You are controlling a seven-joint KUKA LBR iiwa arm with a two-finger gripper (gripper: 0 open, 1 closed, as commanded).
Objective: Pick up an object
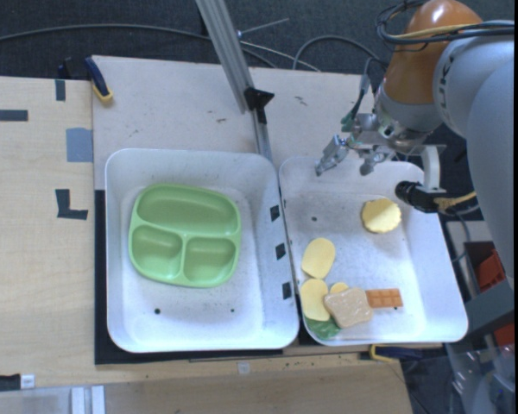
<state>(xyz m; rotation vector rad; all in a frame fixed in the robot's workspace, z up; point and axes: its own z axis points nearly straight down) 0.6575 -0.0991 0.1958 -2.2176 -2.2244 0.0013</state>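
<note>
My gripper (347, 163) hangs over the far edge of the right bin (432, 261), its two fingers spread open with nothing between them. In that bin, a round yellow food piece (381, 216) lies a little toward the front and right of the gripper. A yellow oval slice (319, 257) and a second yellow slice (313, 297) lie nearer the bin's left wall. At the front sit a tan toast piece (349, 307), an orange wafer (383, 299) and a bit of green (324, 327) under the toast.
The left bin (121, 317) holds a green divided plate (186, 235). A metal rail (233, 59) slants down to the gap between the bins. A blue and yellow tool (98, 80) lies on the bench at the far left.
</note>
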